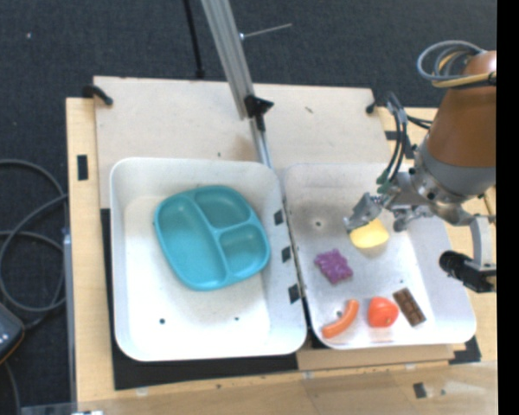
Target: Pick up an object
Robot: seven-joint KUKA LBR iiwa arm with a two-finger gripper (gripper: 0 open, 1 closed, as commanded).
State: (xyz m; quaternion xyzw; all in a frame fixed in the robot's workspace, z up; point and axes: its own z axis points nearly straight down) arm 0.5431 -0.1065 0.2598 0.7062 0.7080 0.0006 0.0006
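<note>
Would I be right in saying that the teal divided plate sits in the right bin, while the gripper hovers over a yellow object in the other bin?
Not quite: the camera view shows the teal divided plate in the left bin. The gripper is over the yellow object in the right bin.

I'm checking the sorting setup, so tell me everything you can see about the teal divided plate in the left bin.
The teal plate is a smooth, plastic-looking tray with rounded corners and a raised rim. Ridges split it into three compartments: one large on its left side, two smaller on its right. It lies flat, right side up, turned at a slant to the bin's edges, near the middle of the left bin. It rests on the white bin floor; nothing lies in it or touches it otherwise.
</note>
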